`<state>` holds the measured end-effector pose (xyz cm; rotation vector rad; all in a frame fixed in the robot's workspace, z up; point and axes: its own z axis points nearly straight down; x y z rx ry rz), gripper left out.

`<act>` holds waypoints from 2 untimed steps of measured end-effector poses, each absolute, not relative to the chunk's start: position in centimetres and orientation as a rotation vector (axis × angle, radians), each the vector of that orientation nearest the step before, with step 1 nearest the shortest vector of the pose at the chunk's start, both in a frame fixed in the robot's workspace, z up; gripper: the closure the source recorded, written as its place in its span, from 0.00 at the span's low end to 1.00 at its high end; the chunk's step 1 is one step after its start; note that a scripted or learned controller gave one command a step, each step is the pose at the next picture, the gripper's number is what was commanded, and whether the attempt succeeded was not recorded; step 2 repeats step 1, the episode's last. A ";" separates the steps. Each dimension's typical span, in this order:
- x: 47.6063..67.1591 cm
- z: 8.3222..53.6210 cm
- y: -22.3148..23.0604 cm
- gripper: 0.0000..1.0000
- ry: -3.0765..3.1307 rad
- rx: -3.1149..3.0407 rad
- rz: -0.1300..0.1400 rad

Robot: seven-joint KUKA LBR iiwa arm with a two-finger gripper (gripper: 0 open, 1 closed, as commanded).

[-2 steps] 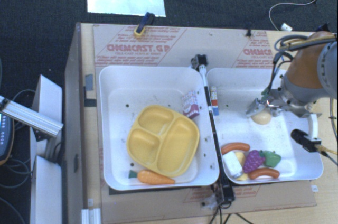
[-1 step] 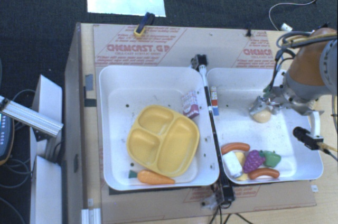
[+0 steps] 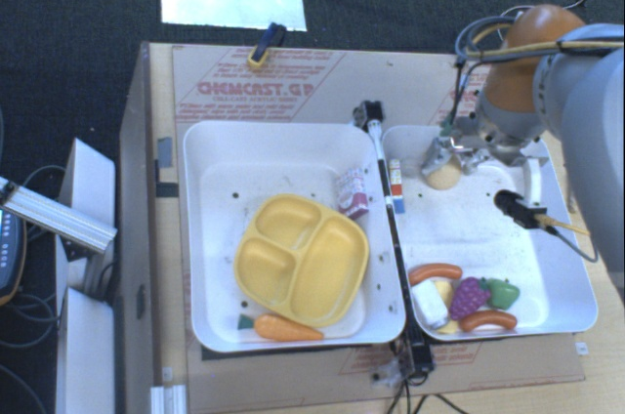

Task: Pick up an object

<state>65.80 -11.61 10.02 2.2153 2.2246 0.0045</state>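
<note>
A cardboard-topped bench [image 3: 293, 80] is carrying two white bins side by side above dark carpet. The left bin [image 3: 210, 236] is holding a yellow divided plate [image 3: 301, 258], a carrot [image 3: 286, 329] at its near edge and a small red-and-white packet [image 3: 352, 191]. The gripper [image 3: 444, 163] is hovering low at the far-left corner of the right bin [image 3: 566, 305], over a pale round object [image 3: 443, 176] (how the fingers are standing I cannot tell). Toy sausages [image 3: 435, 272], purple grapes [image 3: 469, 296] and a green pepper [image 3: 503, 291] are clustering near that bin's near edge.
</note>
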 end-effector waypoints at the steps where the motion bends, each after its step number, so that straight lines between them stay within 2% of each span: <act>1: 62.9 18.7 -4.9 1.00 2.226 2.212 0.008; 2: 62.9 18.7 -4.9 1.00 2.226 2.212 0.008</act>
